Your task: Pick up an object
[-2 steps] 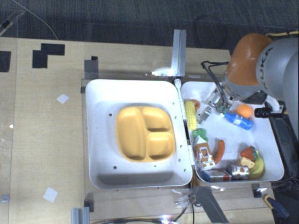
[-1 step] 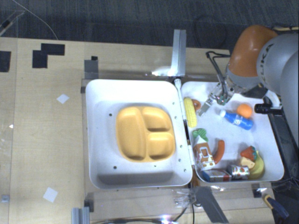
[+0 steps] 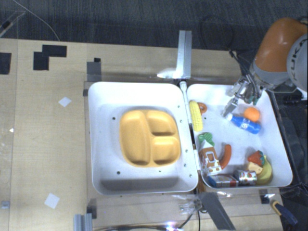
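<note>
Yellow moulded plastic forms the divided tray (image 3: 148, 137), which lies in the left bin (image 3: 101, 129), a shallow white tub with rounded corners. In the right bin (image 3: 284, 167) small objects are scattered: a ribbed corn cob (image 3: 196, 115) along the left wall, a blue bottle (image 3: 246, 124) touching an orange ball (image 3: 251, 113), a curved red sausage (image 3: 225, 155), a carton (image 3: 209, 155), a metal can (image 3: 246, 177) and a banana (image 3: 265, 173). The metallic gripper (image 3: 232, 106) is seen over the bin's upper part, just beside the bottle; nothing is seen between its fingers, and how far they are parted cannot be told.
</note>
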Tool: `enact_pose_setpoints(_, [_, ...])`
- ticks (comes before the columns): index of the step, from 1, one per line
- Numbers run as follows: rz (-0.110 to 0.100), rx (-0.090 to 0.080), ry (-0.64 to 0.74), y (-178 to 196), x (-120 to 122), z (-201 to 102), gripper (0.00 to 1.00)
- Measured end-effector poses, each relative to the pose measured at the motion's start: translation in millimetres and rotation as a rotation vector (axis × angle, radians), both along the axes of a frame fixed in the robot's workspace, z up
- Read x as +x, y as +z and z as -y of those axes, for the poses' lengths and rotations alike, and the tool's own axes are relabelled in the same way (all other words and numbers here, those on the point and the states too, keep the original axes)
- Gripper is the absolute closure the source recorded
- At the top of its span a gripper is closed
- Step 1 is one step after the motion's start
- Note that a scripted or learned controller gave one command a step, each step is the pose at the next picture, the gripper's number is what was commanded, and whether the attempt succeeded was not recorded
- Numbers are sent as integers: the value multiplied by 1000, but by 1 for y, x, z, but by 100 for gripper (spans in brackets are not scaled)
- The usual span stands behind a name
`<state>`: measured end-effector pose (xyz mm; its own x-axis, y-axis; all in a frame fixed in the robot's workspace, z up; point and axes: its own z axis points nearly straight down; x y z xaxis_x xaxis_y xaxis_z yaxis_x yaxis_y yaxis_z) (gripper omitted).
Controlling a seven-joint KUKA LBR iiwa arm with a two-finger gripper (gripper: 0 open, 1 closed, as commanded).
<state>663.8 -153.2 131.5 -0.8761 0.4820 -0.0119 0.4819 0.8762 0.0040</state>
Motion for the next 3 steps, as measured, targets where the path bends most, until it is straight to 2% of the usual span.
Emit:
enact_pose_setpoints(1, [-1, 1, -28, -43, -10, -55, 0])
enact_pose_setpoints(2, [-9, 8, -308, -30, -2, -8, 0])
enact_pose_setpoints(3, [7, 6, -301, -15, 2, -9, 100])
